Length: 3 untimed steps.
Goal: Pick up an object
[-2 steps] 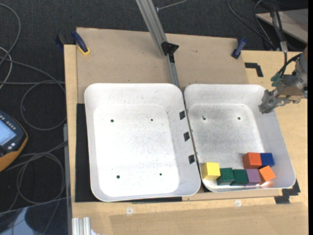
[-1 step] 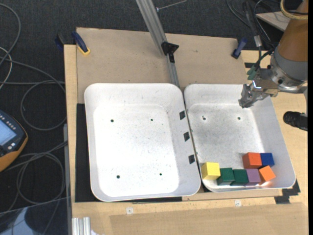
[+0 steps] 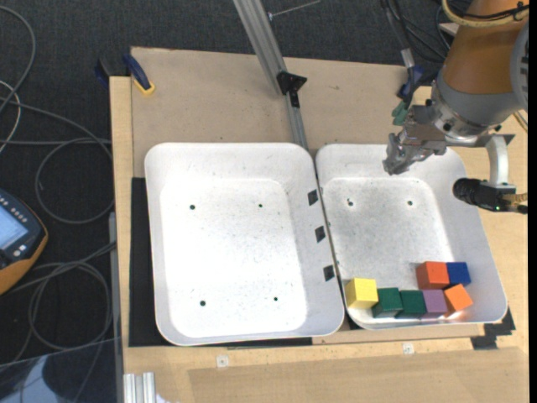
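Several small blocks lie bunched at the near edge of the right bin [image 3: 470, 225]: a yellow block [image 3: 362, 291], a dark green block [image 3: 387, 301], a green block [image 3: 412, 302], a purple block [image 3: 434, 300], an orange block [image 3: 458, 297], a red-orange block [image 3: 434, 273] and a blue block [image 3: 457, 272]. My gripper [image 3: 400, 163] hangs above the far edge of the right bin, well away from the blocks. Nothing shows between its fingers.
The left bin [image 3: 168, 225] sits beside the right one, with black clips [image 3: 319, 233] along the shared rim. A slanted metal bar [image 3: 268, 49] crosses the far side of the bench. Cables and a handheld unit [image 3: 17, 233] lie on the floor at left.
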Each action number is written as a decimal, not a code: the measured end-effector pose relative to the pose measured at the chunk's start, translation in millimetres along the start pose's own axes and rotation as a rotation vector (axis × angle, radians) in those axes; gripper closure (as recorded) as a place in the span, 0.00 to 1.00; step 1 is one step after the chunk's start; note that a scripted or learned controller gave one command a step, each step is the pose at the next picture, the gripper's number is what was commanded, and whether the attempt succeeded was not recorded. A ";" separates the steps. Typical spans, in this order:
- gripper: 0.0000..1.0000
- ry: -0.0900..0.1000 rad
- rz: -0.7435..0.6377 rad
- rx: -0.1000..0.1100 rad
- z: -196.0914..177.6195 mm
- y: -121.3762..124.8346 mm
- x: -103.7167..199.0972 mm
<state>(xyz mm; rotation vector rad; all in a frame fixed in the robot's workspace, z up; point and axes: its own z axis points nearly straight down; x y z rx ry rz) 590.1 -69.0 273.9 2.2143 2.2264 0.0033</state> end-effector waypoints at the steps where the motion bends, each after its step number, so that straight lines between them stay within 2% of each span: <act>1: 1.00 0.001 -0.001 -0.001 -1.3 17.6 47.8; 2: 1.00 0.000 0.001 0.001 10.8 29.0 89.6; 3: 1.00 0.001 -0.001 0.001 30.9 53.7 143.7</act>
